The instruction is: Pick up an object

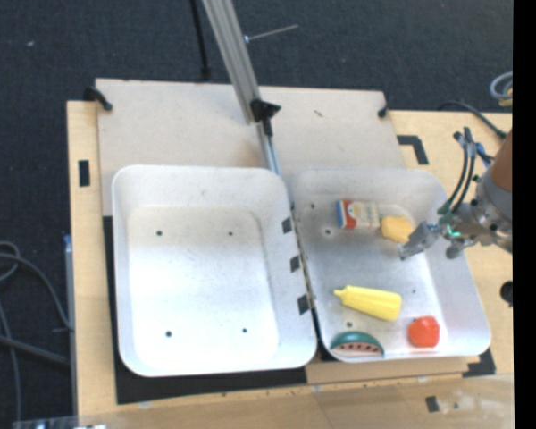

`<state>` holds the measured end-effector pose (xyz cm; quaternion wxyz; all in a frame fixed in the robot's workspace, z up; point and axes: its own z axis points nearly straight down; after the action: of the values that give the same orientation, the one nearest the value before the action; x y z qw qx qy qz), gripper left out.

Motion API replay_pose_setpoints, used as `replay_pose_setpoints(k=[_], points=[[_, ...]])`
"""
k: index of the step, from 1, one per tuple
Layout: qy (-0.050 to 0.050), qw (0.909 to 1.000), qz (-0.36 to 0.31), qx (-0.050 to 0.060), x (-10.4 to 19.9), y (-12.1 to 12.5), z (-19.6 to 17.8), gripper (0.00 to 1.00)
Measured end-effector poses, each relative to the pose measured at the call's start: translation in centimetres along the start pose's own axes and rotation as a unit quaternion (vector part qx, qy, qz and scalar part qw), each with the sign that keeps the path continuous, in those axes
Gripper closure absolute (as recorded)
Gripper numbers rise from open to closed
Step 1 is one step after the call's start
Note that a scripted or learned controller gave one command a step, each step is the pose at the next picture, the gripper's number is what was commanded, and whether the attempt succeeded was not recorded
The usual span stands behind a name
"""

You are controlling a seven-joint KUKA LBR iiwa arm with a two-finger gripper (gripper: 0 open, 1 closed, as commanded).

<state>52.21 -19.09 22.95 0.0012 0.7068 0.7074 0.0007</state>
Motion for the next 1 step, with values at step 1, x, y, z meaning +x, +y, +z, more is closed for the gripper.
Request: replay_pose_setpoints(k=[1], points=[[0.000, 1.0000, 0.002, 0.003, 0.01, -0.30, 4.24, 0.00]])
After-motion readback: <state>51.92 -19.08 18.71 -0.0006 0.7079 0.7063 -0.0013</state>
